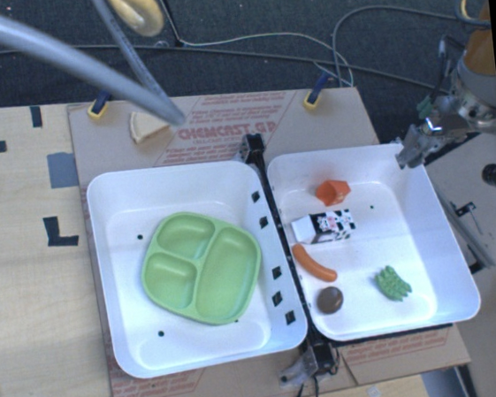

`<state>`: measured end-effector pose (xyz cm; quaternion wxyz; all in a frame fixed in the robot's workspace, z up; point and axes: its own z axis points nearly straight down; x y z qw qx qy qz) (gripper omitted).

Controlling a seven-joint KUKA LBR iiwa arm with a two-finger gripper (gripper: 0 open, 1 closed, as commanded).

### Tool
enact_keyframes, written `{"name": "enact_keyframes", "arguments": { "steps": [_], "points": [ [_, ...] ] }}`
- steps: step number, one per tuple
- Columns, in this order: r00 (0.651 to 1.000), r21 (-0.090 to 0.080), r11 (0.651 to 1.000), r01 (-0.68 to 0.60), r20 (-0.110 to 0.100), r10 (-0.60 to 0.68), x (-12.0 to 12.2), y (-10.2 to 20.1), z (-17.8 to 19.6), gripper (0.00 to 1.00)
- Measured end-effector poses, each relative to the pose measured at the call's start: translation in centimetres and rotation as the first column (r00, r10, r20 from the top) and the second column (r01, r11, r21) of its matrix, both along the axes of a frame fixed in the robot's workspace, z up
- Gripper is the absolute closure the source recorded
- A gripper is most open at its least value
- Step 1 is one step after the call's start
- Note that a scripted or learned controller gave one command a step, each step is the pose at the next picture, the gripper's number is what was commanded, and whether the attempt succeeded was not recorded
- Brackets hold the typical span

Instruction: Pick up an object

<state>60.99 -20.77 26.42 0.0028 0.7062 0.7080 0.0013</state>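
Note:
The right bin [431, 243] holds several small objects. An orange block [333, 191] lies near its back. Just in front of it is a white box with black cow spots [324, 226], then an orange carrot-like stick [314, 263], a brown ball [330, 299] and a knobbly green piece [393, 282]. My gripper [413, 148] hangs over the right bin's back right corner, apart from all of these objects. The arm comes in from the right edge.
The left bin [116, 253] carries a green divided plate [202, 266]. A black divider [275, 243] runs between the bins. Cables cross the dark floor behind. A grey pole [62, 54] slants across the top left.

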Motion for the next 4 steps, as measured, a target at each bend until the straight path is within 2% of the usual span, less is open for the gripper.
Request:
{"name": "enact_keyframes", "arguments": {
  "steps": [1, 2, 3, 4],
  "points": [
    [1.000, 0.003, 1.000, -0.002, -0.007, 0.002, -0.6, 4.4, -0.8, 1.00],
    [1.000, 0.003, 1.000, -0.004, -0.007, 0.004, -0.1, 9.6, -0.4, 1.00],
    [1.000, 0.003, 1.000, -0.002, -0.008, 0.003, -0.8, 14.1, -0.7, 1.00],
    [1.000, 0.002, 1.000, -0.003, -0.009, 0.003, -0.3, 19.8, -2.0, 1.00]
  ]
}}
